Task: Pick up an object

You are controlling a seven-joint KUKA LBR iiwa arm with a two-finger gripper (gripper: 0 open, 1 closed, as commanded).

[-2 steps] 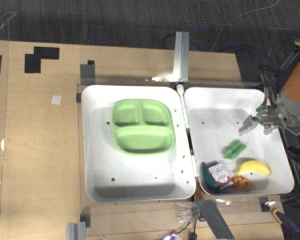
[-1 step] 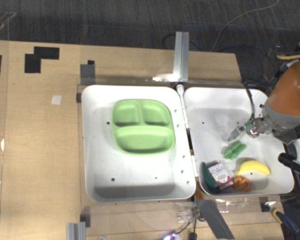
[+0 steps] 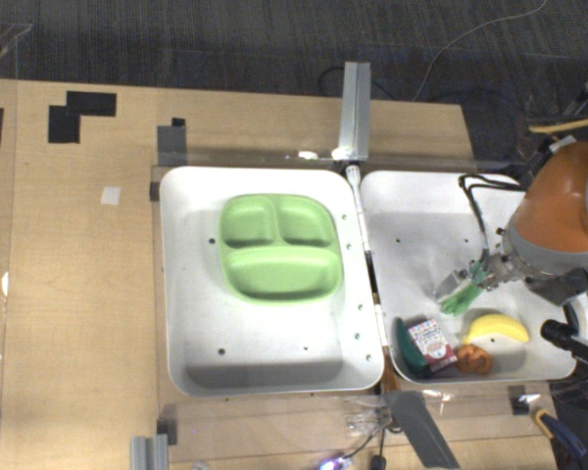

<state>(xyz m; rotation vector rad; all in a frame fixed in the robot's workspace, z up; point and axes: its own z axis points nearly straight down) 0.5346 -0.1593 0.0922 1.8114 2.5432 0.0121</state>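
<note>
Along the near edge of the right bin (image 3: 412, 209), toward its near-left corner, 4 small things lie bunched together: a dark teal object (image 3: 405, 339) against the bin's left wall, a small white carton with red print (image 3: 430, 339) touching it, a brownish-red lump (image 3: 475, 359) just beside the carton, and a yellow banana (image 3: 498, 330) lying crosswise just behind the lump. A little farther in, just behind and left of the banana, the gripper (image 3: 461, 292) reaches down at a slant from the right side of the bin, its green-tipped fingers (image 3: 458, 301) close over the white floor. How far the jaws are parted cannot be told at this size, and nothing can be made out between them. Behind the gripper, the grey arm with its orange band (image 3: 554, 204) hangs over the right edge of the same bin, and a black cable (image 3: 475, 204) loops from it over the bin's far half.

In the left bin (image 3: 191, 351), 1 green divided plate (image 3: 277, 246) with 3 compartments lies flat, nearer the far-right corner than the near edge. A metal post (image 3: 355, 106) stands at the far edge where the 2 bins meet. The wooden bench (image 3: 69, 292) stretches to the left, with black marks (image 3: 78, 114) near its far-left corner.
</note>
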